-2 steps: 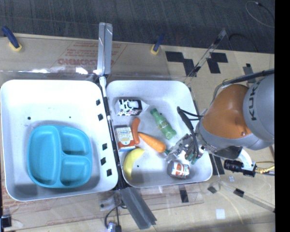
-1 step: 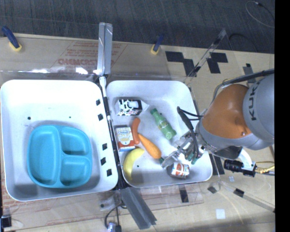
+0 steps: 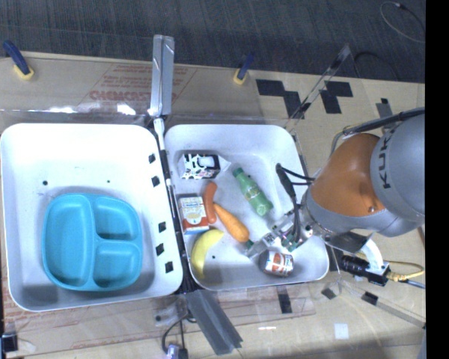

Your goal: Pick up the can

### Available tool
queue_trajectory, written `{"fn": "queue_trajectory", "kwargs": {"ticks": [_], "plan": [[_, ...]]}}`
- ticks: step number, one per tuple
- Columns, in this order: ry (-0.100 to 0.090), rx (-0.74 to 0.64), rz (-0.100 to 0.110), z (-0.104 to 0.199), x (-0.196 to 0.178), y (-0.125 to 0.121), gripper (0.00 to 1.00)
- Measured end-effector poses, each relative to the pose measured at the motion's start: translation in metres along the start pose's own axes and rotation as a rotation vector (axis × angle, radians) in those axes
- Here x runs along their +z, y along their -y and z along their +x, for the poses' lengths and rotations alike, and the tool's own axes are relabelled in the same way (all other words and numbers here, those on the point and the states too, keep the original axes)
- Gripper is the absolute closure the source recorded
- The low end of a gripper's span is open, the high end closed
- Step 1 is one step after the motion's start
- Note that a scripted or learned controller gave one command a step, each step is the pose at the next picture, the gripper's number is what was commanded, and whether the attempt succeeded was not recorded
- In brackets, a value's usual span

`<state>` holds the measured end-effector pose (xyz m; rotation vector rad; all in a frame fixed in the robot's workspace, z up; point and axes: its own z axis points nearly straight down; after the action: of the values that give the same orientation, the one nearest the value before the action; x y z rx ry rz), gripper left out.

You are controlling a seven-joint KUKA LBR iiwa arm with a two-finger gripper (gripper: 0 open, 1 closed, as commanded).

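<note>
From above, the can [image 3: 278, 262] lies on its side in the right bin [image 3: 232, 134], near its front right corner, beside the carrot [image 3: 232, 224] and banana [image 3: 200, 251]. The tool [image 3: 284, 238] sits just above the can; I cannot tell its state (glare and the wrist blur it). The arm's bulk is cut off at right.
</note>
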<state>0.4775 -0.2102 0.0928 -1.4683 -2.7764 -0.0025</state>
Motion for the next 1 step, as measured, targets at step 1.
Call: {"fn": "queue_trajectory", "kwargs": {"ticks": [1], "plan": [[0.002,0.301,0.000,0.0001,0.0008,0.0005,0.00]]}}
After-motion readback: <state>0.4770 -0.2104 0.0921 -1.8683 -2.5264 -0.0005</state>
